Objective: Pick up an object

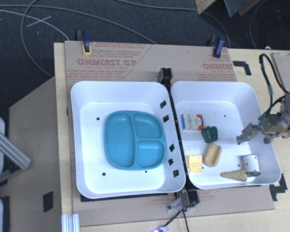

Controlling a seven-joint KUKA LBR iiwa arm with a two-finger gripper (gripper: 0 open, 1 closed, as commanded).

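- The gripper is reaching in over the right rim of the right bin; whether it is wide or narrow cannot be told at this size, and nothing is showing in its grasp.
- Candidate objects are all lying beyond or below the tool: a small white cylinder just below it, a tan cone-shaped piece touching that cylinder, and a green pepper and a tan rounded piece farther out toward the bin's middle.
- A yellow block and a white carton are sitting farthest from the tool, near the divider.
- Judgement: the cylinder is offering the shortest approach, but the tool should be centring over it and keeping clear of the cone beside it.
- The blue tray is occupying the far bin.
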